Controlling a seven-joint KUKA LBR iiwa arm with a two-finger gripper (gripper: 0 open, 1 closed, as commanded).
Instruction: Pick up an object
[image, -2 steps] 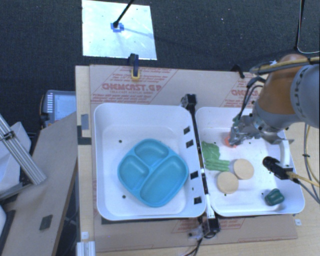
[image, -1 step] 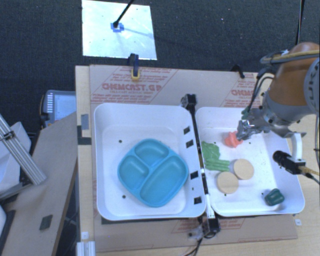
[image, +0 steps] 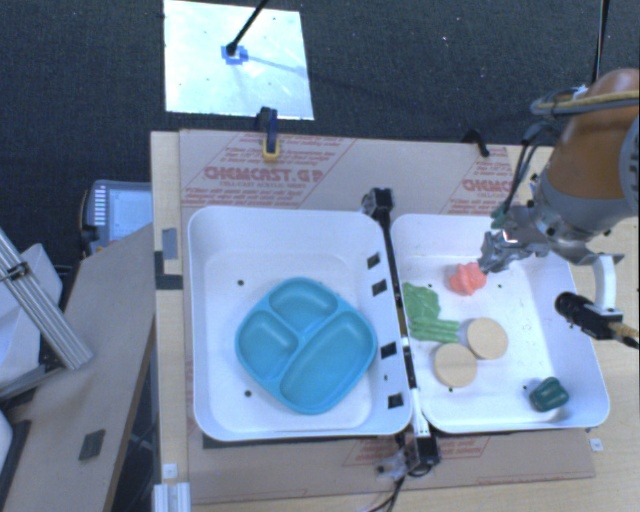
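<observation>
My gripper (image: 492, 259) hangs over the upper part of the right bin (image: 570, 400), just right of and above a small orange-red object (image: 465, 279). Nothing shows between it and that object. Below lie a green toy (image: 430, 314), two tan wooden discs (image: 487, 338) (image: 455, 365) and a dark green block (image: 548, 394) near the bin's front right corner.
The left bin (image: 215, 250) holds a blue divided plate (image: 305, 344). A black clip divider (image: 385, 290) runs between the bins. Cardboard (image: 330, 165) lies under both bins, with a yellow clamp (image: 270, 135) at the back.
</observation>
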